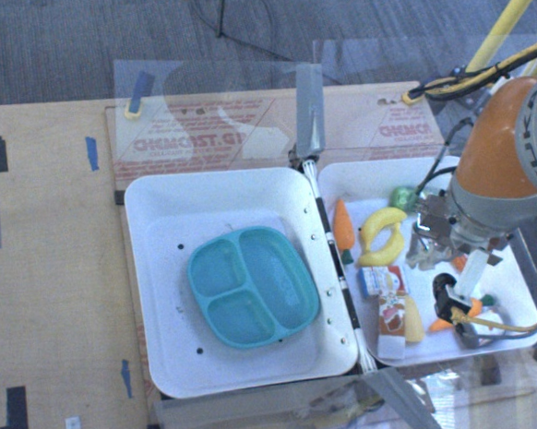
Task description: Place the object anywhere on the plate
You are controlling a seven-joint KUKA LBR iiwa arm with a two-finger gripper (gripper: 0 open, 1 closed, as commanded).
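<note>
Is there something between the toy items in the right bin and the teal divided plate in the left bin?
Only the two bins' adjoining rims lie between the yellow toy banana and the teal divided plate.

A teal plate [253,286] with 3 compartments lies in the left white bin [157,208], while the right bin [521,305] holds a banana [384,234], a carrot [343,225], a green piece [402,196] and small packets [393,305], with the arm's gripper [428,243] hanging beside the banana.
</note>
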